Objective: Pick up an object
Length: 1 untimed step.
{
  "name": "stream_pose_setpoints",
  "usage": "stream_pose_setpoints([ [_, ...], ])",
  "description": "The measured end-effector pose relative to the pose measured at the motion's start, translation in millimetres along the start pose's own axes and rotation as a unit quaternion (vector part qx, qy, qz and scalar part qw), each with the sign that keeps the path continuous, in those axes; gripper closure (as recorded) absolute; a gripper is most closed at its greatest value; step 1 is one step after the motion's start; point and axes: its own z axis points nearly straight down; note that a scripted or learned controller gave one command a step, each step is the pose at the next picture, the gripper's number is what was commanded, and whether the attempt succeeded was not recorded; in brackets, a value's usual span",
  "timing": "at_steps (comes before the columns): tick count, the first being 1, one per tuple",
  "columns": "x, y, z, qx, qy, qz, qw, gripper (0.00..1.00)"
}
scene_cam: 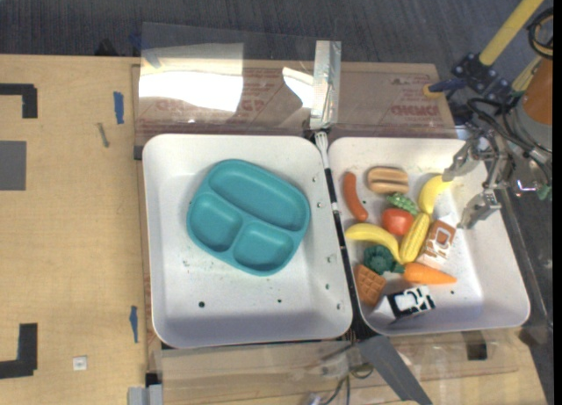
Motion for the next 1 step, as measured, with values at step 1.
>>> stream_pose_setpoints([
  [1, -16.5, 10.8, 83.8, 0.002, -0.014, 0.048, 0.9988, 0.00],
])
